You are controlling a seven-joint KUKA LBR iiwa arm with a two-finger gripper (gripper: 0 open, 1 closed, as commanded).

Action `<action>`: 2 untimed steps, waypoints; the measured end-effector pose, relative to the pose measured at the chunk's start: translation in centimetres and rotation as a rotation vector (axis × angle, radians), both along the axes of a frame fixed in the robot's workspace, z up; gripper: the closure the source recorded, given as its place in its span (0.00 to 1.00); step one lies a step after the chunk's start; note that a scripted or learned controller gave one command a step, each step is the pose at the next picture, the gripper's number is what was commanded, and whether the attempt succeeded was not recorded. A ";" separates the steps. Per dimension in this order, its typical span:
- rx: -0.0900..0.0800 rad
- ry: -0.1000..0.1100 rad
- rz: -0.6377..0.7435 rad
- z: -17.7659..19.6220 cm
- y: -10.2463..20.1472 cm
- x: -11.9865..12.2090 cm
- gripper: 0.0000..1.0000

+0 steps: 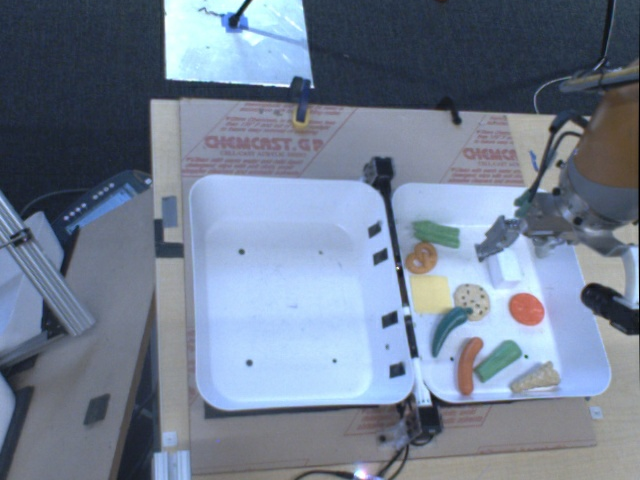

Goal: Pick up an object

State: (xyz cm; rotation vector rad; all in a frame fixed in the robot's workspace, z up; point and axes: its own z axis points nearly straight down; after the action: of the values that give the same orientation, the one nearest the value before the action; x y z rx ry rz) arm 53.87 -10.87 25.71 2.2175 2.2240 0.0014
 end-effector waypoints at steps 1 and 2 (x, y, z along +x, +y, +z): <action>0.000 -0.003 0.002 1.1 0.0 0.1 1.00; -0.001 -0.021 0.006 25.9 4.6 -2.9 1.00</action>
State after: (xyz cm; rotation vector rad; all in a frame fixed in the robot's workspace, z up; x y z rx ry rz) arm 51.01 -6.23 51.60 2.2006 2.2193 0.0231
